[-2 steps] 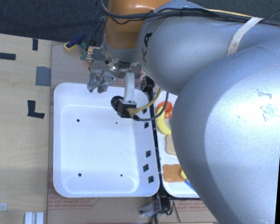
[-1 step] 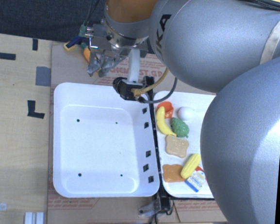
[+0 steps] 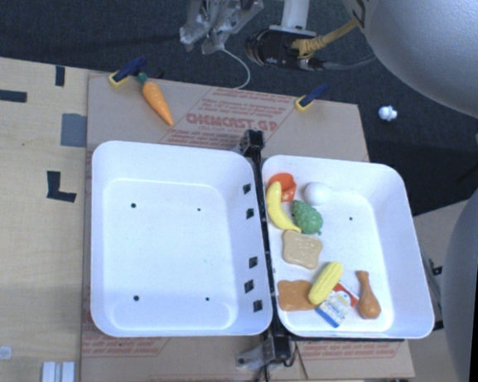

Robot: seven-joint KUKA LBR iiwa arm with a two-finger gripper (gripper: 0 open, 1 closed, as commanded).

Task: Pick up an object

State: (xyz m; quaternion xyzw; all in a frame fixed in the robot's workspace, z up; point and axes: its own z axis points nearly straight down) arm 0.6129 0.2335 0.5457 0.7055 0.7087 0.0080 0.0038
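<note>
my gripper (image 3: 210, 27) hangs at twelve o'clock beyond both bins; its grip state i cannot tell; the toys, banana (image 3: 278, 209) and corn (image 3: 325, 282) included, sit in the right bin (image 3: 397, 241).

The gripper (image 3: 213, 27) is being held high at the top of the camera view, left of centre, with its metallic fingers (image 3: 195, 31) pointing downward. Nothing is being gripped between them. A pale cylindrical wrist section (image 3: 296, 6) is being kept upright just to its right. The arm's broad grey body (image 3: 439, 41) is being carried across the upper right corner.
</note>
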